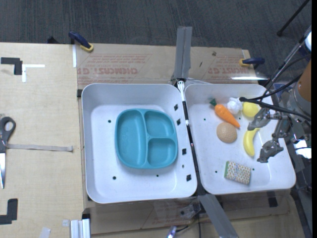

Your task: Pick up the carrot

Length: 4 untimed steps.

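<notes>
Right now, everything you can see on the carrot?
The carrot is a small orange toy-like piece, plastic by its look, with a dark green stub at its upper-left end. It lies flat on the floor of the right bin, near the back, tapering toward the lower right. A white crumpled-looking item sits right against its upper side, and a tan egg-shaped object lies just below its tip; contact there is unclear. The gripper is off to its right, not on it.

We see the carrot (pixel 227 114) in the right bin (pixel 210 175), near its far wall. It is orange with a small green top. It lies flat and diagonal, the green end pointing to the far left and the tip towards us.
</notes>
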Available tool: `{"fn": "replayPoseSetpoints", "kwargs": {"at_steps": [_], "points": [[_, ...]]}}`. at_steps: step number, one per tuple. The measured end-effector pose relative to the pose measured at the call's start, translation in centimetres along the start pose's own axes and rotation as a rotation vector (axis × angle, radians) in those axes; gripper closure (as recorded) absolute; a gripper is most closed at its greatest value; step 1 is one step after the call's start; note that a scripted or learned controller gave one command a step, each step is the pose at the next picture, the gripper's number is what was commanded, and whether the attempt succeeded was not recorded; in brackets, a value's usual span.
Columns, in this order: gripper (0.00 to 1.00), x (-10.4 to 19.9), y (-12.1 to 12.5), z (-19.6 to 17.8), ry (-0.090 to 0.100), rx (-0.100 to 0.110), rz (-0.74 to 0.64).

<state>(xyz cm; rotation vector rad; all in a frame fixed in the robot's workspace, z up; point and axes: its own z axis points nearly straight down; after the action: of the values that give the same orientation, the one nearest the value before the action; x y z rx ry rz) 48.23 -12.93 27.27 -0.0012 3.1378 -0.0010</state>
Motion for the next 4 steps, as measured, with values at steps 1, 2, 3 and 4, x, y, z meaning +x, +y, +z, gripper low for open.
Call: {"fn": "replayPoseSetpoints", "kwargs": {"at_steps": [1, 2, 3, 4], "points": [[0.0, -4.2, 2.1, 10.8, 0.001, 0.0, 0.14], [0.0, -8.9, 2.9, 18.0, -0.001, 0.0, 0.261], [0.0, -14.9, 3.6, 18.0, -0.002, 0.0, 0.31], [1.0, -15.1, 3.8, 16.9, -0.007, 0.001, 0.305]]}}
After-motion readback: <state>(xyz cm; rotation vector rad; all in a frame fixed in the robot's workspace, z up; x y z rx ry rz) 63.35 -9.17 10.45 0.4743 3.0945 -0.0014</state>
